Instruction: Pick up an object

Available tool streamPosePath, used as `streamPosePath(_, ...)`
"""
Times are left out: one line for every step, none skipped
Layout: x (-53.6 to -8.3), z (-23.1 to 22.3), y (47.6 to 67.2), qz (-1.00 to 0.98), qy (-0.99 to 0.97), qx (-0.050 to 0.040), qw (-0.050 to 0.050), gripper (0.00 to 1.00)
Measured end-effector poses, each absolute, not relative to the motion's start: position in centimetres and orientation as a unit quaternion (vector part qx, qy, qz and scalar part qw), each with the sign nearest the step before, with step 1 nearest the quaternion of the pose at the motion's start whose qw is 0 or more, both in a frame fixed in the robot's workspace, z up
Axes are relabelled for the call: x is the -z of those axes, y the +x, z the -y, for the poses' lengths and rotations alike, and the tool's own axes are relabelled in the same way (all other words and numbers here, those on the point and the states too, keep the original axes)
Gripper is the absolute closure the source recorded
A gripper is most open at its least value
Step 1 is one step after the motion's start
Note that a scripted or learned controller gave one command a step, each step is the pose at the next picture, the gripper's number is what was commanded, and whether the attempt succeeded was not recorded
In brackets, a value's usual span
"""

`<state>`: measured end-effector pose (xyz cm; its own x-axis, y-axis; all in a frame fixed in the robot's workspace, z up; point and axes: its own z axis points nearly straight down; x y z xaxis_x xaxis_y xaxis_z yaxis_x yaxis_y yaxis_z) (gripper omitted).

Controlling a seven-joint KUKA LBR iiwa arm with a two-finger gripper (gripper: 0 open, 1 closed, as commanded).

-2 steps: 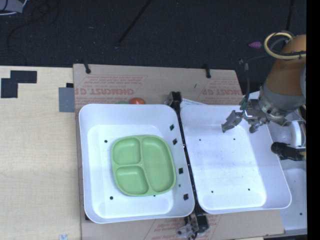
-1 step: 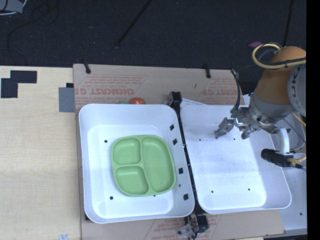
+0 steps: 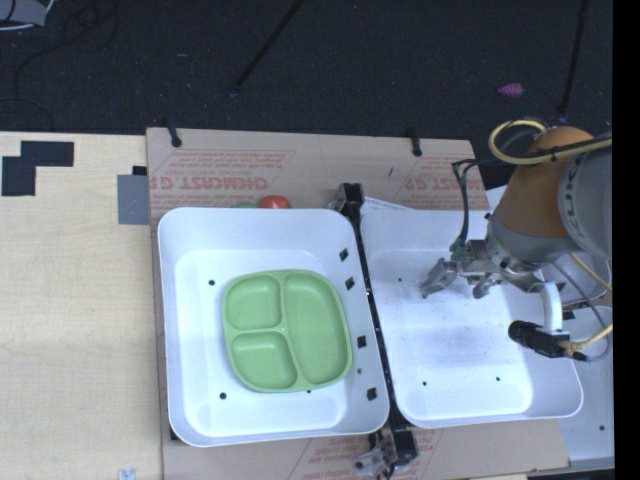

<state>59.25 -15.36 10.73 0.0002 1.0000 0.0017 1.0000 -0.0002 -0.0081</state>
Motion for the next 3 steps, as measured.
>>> streamPosePath(-8.6, 15.2, 59.2, 0.707, -0.707, -0.0014, 0.003, 0.0)
streamPosePath(-9.8, 15.3, 59.3, 0.706, -0.708, -0.001, 0.002, 1.0)
streamPosePath(-15.9, 16.0, 59.6, 0.706, -0.708, 0.0006, -0.001, 1.0)
